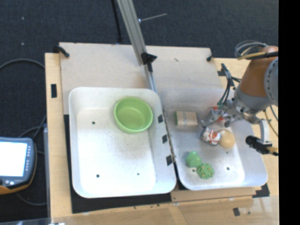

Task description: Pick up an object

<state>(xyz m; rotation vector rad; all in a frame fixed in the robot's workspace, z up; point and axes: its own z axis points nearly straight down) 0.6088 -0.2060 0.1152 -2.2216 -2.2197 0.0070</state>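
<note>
the arm point(257, 81) enters from the right, wrist bent down over the right bin point(253, 172). the gripper point(216, 119) sits low, just above a red-and-white packet point(212, 136); its opening cannot be told. a tan ball point(227, 139) touches the packet. printing on the packet is too small to read. a green bowl point(133, 115) lies in the left bin point(89, 172).

Robotics lab (bench point(112, 67), teach pendant point(15, 163))

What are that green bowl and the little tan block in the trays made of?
The green bowl looks like smooth moulded plastic: even colour, soft sheen. The tan block looks like sponge or foam, judging by its dull, speckled surface, though it is too small to be sure.
</note>
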